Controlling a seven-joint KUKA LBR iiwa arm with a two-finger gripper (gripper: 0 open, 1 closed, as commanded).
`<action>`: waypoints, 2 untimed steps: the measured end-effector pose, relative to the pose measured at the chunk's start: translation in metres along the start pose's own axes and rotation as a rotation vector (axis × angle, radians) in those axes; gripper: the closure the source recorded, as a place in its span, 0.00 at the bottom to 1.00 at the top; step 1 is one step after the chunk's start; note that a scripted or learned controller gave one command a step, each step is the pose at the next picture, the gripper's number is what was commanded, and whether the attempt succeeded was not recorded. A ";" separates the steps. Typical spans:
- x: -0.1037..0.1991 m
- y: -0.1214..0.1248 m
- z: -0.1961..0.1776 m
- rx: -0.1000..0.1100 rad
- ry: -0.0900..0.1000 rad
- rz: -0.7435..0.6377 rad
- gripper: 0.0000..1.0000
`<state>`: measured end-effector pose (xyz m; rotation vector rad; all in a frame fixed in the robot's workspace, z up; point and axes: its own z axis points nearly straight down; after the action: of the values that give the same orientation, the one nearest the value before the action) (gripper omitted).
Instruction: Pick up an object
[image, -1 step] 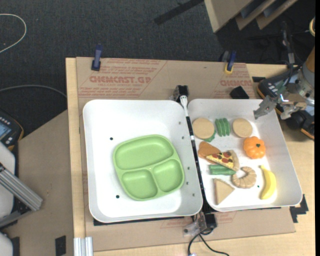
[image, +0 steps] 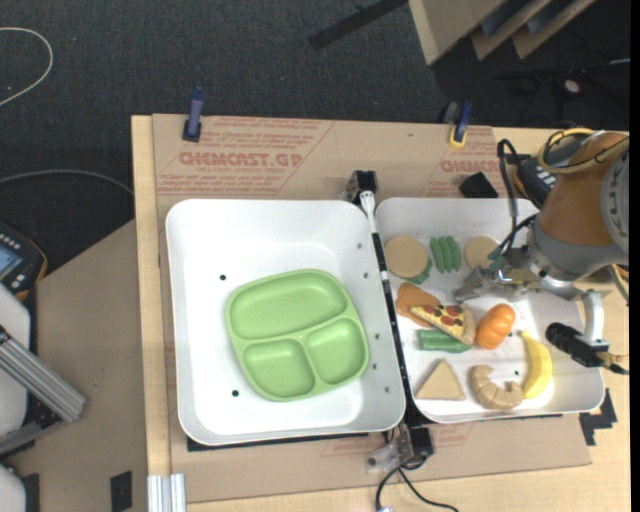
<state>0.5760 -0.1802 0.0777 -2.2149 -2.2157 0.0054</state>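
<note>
The bench (image: 250, 140) carries two white bins set edge to edge, which keeps the source and the drop side within one reach of the arm. The left bin (image: 200, 240) holds a green divided plate (image: 295, 333) lying flat near its middle, its three compartments bare; it looks laid out as a landing place. The right bin (image: 570, 400) holds all the toy food, crowded close so a downward reach anywhere is likely to meet something. The arm (image: 580, 210) leans in from the right over that bin's upper part. The gripper (image: 487, 281) hangs low among the food, just beside a tan round piece (image: 481, 250) and above the orange fruit (image: 496, 325); whether its jaws stand open or closed I cannot tell, and nothing can be seen held. A candidate to pick sits on every side: the pizza slice (image: 438, 318), the banana (image: 538, 365), the cookie (image: 407, 256), the green beans (image: 445, 252), the wedge (image: 440, 381), the croissant (image: 495, 388)
</note>
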 end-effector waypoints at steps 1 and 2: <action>0.012 -0.051 -0.080 -0.008 -0.002 0.002 0.00; 0.055 -0.099 -0.032 -0.004 0.000 0.000 0.00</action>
<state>0.4772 -0.1256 0.1105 -2.2169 -2.2174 0.0010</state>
